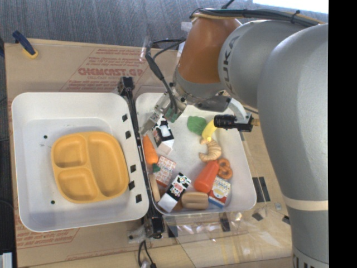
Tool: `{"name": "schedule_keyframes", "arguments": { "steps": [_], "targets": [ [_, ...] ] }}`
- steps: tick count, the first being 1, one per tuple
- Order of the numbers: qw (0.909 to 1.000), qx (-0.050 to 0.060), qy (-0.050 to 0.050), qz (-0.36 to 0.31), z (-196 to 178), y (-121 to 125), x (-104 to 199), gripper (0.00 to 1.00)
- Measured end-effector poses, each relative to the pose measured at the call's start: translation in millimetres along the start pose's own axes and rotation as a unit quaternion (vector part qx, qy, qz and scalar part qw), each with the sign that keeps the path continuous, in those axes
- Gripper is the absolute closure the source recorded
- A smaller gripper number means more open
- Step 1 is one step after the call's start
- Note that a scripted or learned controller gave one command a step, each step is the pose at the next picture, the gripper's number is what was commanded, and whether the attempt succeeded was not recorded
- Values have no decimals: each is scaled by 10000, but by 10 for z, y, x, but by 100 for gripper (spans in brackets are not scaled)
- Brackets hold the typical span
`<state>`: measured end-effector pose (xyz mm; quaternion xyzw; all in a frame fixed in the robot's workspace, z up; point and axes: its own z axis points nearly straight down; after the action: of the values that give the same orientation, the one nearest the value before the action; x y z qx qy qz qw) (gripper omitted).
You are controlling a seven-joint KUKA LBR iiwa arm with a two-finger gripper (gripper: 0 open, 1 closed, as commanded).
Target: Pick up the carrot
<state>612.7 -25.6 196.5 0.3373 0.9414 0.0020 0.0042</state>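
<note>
Orange carrot (149, 151) is lying just below the gripper (162, 116), against the right bin's (245, 175) left wall. Whether the gripper is grasping anything, I cannot tell. It is likely needing a straight descent, clearing the milk carton (164, 134).

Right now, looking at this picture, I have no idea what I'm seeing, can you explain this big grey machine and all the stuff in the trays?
The big grey shape is a robot arm with an orange band, reaching in from the right. One camera fixed above the bench looks down at a slant. The arm's gripper hangs over the right bin, near its top left part. That bin holds toy food: an orange carrot along its left wall, a croissant, a pretzel, something green, an orange bottle and small cartons. The left bin holds a yellow divided plate. I can't see anything held between the gripper's fingers; the carrot lies in the bin.
</note>
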Motion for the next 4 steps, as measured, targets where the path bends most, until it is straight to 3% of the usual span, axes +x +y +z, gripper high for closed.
{"name": "schedule_keyframes", "arguments": {
  "steps": [1,2,3,4],
  "targets": [
    [10000,15,38,-36,46,909,259,0],
    [9956,22,-18,-939,-880,-14,-340,0],
    [9823,35,68,-1871,73,47,321,0],
    [9986,39,54,-522,50,592,1031,0]
  ]
}}
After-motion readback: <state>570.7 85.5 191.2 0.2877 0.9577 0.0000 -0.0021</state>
